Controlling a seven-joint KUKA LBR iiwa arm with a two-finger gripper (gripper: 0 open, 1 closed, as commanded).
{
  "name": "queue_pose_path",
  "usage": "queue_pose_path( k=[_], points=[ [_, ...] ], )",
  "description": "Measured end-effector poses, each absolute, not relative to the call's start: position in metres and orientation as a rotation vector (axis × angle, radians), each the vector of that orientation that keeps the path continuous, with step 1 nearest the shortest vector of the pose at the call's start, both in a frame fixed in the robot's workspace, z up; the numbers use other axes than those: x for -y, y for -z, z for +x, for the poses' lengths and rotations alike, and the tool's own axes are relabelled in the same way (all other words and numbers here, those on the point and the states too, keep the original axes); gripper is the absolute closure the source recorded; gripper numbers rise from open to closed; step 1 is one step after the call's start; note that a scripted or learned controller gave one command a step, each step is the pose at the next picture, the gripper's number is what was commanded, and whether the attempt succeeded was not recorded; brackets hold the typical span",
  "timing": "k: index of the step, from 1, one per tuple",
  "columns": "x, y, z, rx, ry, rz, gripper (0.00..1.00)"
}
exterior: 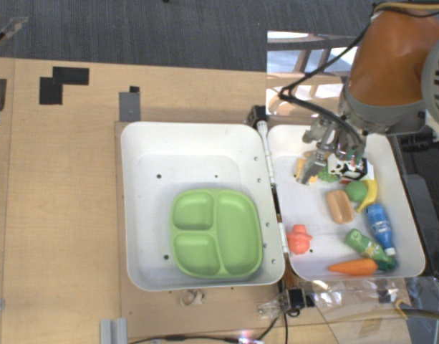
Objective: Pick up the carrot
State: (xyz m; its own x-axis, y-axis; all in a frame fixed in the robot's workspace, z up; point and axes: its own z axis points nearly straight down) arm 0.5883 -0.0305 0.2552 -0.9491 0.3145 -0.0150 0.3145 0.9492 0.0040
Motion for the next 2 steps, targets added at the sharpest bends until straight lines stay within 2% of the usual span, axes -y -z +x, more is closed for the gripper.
queue_pose_path(
  k=[1, 2],
  points=[
    [0.087, -0.128, 0.626, -3.115, 0.0, 0.413, 0.0],
    [0.083, -0.088, 0.654, -3.092, -0.003, 0.521, 0.0]
  ],
)
